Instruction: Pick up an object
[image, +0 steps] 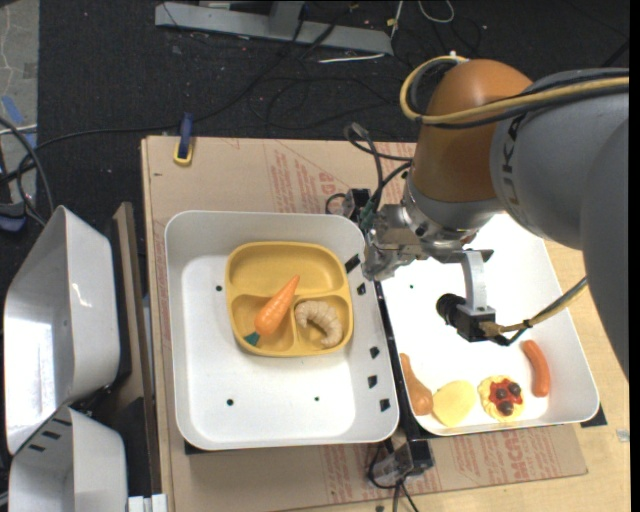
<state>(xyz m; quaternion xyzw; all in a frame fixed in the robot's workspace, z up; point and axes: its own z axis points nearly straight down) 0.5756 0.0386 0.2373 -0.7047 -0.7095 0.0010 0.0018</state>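
A brown tabletop (300, 165) carries two shallow white bins side by side. The left bin (200, 400) holds a yellow divided plate (290, 258). An orange toy carrot (277, 305) lies slanted across the plate's left compartments, with its thick end low and to the left. Just beside it, in the lower right compartment, sits a curled pale shrimp (322, 322).

The claw (385, 252) hangs over the border between the two bins, near the plate's upper right corner and above nothing graspable. Whether it is open or closed cannot be told. The grey arm (560, 160) fills the upper right.

The right bin (420, 300) has four small pieces along its near edge. From left to right they are a slim orange stick (416, 385), a pale yellow disc (455, 402) touching it, a small tart (502, 396) with red and dark topping, and a red sausage (539, 368) standing a little apart.

All look like light, hard plastic play food, likely smooth and apt to slip or roll. The carrot seems the easiest pick if it is taken across its thick middle, where the sides are nearly parallel. The plate's ridges may block a low approach. The sausage would be gripped across its short width. The disc looks too flat to catch.
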